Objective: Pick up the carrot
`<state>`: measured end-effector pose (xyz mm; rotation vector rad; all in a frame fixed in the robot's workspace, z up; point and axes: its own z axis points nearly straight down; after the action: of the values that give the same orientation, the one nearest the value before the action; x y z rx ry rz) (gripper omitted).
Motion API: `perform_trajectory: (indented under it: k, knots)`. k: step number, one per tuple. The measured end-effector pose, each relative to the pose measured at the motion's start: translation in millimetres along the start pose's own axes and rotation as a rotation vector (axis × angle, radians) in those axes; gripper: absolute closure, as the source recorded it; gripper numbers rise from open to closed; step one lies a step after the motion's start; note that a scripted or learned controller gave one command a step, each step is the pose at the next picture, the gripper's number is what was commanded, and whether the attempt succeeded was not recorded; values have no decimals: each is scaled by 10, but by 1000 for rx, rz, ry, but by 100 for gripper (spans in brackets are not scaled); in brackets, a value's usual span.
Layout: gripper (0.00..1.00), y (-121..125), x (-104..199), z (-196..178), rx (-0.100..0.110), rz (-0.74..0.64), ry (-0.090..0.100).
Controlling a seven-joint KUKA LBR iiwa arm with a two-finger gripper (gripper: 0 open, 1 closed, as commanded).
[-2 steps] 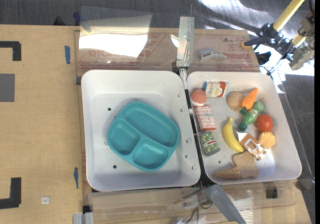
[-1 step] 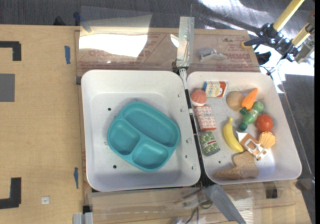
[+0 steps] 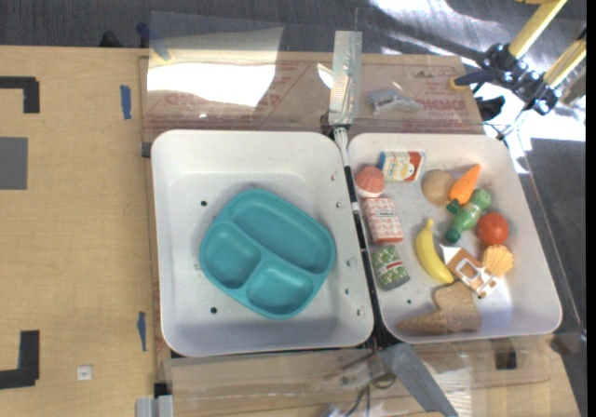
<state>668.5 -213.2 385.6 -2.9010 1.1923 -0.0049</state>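
- A grey wedge-shaped piece (image 3: 421,385) lies nearest the camera, at the near edge of the desk (image 3: 65,220), just below the right bin (image 3: 540,308).
- A brown slice of toy bread (image 3: 454,309) rests in the near part of the right bin.
- A yellow banana (image 3: 431,253) lies just beyond the bread, near the bin's middle.
- A small white and orange item (image 3: 470,272) sits beside the banana; I cannot tell what it is.
- The carrot (image 3: 465,182) lies in the far right part of the right bin, tilted, with its thick end toward the far rim.
- The carrot is touching a tan potato (image 3: 436,186) on its left, and a green toy (image 3: 466,214) sits just on its near side.
- A red tomato (image 3: 494,227) is near the carrot, on the near right.
- A small red and white carton (image 3: 402,165) stands left of the potato.
- Two small boxes, one reddish (image 3: 382,220) and one green (image 3: 389,267), lie along the bin's left wall.
- A teal divided plate (image 3: 268,250) sits in the left bin (image 3: 177,173).
- Whether the gripper is released or clenched cannot be told.
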Motion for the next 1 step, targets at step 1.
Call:
perform_trajectory:
  k: [1]
  knots:
    - [100, -9, -70, 183, -2, -319, -6]
